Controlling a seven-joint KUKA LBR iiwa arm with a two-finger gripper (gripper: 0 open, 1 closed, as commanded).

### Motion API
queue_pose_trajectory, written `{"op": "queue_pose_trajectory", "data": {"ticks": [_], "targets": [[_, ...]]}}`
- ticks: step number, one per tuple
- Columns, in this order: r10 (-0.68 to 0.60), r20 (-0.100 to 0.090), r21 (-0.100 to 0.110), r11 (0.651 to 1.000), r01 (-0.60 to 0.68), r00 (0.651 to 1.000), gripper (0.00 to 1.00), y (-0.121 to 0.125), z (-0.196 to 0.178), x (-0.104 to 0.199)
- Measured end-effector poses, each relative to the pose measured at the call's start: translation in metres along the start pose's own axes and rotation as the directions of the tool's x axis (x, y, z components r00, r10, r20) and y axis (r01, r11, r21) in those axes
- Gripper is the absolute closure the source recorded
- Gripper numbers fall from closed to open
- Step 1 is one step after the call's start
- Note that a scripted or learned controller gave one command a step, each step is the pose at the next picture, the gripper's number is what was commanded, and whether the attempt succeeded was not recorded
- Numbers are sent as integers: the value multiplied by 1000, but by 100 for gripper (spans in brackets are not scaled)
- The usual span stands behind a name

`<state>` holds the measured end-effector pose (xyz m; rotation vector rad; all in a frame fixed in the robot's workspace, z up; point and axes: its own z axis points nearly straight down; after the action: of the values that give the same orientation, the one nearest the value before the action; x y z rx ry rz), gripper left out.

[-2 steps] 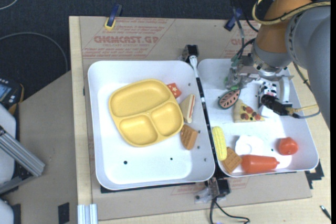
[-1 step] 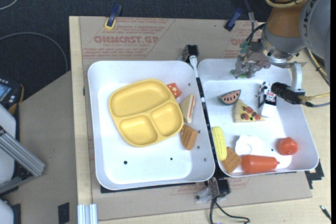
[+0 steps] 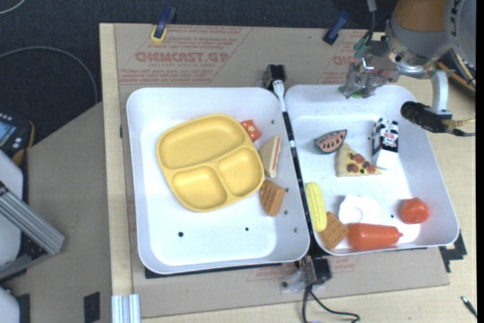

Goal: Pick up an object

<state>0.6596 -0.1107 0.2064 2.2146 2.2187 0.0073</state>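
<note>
My gripper (image 3: 357, 89) hangs over the far rim of the right bin (image 3: 439, 163), near its back left corner, with nothing visible between its fingers. Below it in that bin lie a watermelon slice (image 3: 330, 141), a pizza slice (image 3: 355, 163), a black and white milk carton (image 3: 385, 137), a corn cob (image 3: 315, 206), a white piece (image 3: 360, 207), a carrot (image 3: 373, 236), a red tomato (image 3: 414, 210) and a brown biscuit (image 3: 332, 231). The watermelon slice is the nearest to the gripper.
The left bin (image 3: 151, 223) holds a yellow divided plate (image 3: 209, 161), a red cube (image 3: 250, 130), a sandwich (image 3: 271, 156) and a brown bread piece (image 3: 272, 197). Black clamps (image 3: 275, 76) sit between the bins. Blue clips (image 3: 161, 24) hold the cardboard base.
</note>
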Motion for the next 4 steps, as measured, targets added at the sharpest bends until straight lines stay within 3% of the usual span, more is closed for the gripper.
{"op": "queue_pose_trajectory", "data": {"ticks": [1, 3, 4], "targets": [[0, 0, 2, 1000, 0, 1000, 100, 1, -20, 0], [-4, -5, 11, 1000, 4, 1000, 100, -56, -26, 90], [-1, -3, 13, 1000, 1, 1000, 100, -72, -9, 113]]}}
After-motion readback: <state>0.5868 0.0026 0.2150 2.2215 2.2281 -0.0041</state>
